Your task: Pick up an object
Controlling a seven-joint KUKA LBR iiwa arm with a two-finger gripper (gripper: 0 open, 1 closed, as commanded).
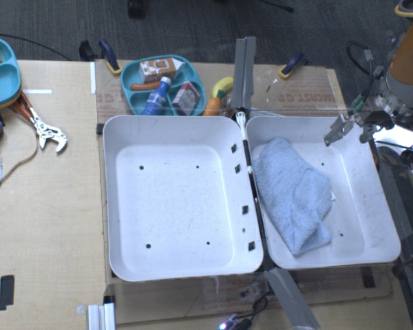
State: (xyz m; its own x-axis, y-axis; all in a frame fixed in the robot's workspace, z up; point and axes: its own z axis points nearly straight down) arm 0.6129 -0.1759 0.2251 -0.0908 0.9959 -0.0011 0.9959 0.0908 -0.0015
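Dark grey carpet runs along the top of the camera view, with chair casters at the upper edge; below it a light wooden table [48, 218] carries two shallow white bins side by side. Left bin [175, 198]: only its white floor with a few small dark holes. Right bin [358, 205]: a light blue-grey towel [292, 194], crumpled and folded over itself, lying against the bin's left wall and reaching from the upper left toward the lower middle of the bin floor. Arm enters from the right; orange band [405, 64] visible near the upper right corner. Gripper [351, 127] sits above the upper right part of the right bin, near its back rim, well apart from the towel; fingers spread apart, nothing between them. Behind the bins, a teal divided tray [132, 88] holds a small box, a blue bottle and a dark packet. Just right of the tray, a yellow banana-like item [222, 86] and an orange carrot-like piece [213, 106]. Grey upright post [244, 71] stands between the bins at the back. Blue-and-yellow clamps [110, 57] at the table's far edge. At far left, another teal tray [1, 74] and a silver wrench [47, 133].
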